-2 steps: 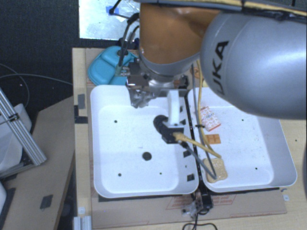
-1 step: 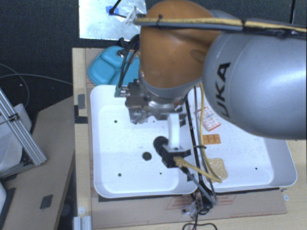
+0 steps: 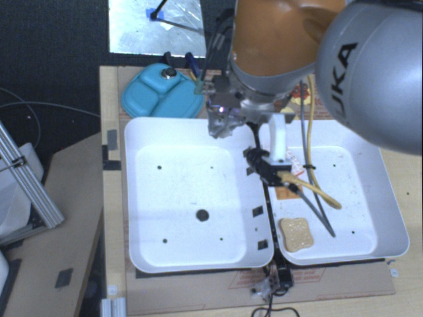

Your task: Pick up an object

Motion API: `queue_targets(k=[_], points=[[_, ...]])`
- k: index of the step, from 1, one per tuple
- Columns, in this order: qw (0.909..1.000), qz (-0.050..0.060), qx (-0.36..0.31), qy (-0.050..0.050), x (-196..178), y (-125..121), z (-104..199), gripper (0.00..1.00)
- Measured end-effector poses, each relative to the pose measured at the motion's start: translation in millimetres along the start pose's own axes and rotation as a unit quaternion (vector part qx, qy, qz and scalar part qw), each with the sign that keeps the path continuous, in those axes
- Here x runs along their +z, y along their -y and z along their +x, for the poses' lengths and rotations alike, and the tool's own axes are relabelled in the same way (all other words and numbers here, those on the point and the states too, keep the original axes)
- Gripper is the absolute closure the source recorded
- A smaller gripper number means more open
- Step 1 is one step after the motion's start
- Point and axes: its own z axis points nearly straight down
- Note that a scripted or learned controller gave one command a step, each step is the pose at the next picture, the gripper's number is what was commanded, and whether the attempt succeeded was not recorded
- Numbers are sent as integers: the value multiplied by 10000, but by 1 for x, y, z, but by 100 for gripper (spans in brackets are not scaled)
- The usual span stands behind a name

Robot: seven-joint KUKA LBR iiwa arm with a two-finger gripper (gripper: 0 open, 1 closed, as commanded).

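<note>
Beyond the far-left corner of the left bin [image 3: 132,177] sits a blue lidded container [image 3: 162,91], outside both bins. Inside the left bin, toward its near side, lies a small dark disc [image 3: 202,214]; I cannot tell whether it is a loose thing or a mark on the floor. Over the left bin's far-right corner hangs the gripper [image 3: 222,123], and whether it is released or clenched cannot be told from this angle. Right of the left bin, in the near-left part of the neighbouring right bin [image 3: 370,197], rests a tan square piece [image 3: 296,234], the likeliest thing to pick.

The step in hand looks like the approach, with nothing grasped yet. The next move calls for travel rightward and nearer, then a descent squarely over the tan square piece.

Further right of the left bin, the grey arm [image 3: 377,71] shows the letters "KA". Red print on the cardboard [image 3: 198,286] under the left bin is too small to read.
</note>
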Motion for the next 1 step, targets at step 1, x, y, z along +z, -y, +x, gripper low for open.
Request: queue_targets(k=[1], points=[[10000,44,-17,3,16,64,-26,100]])
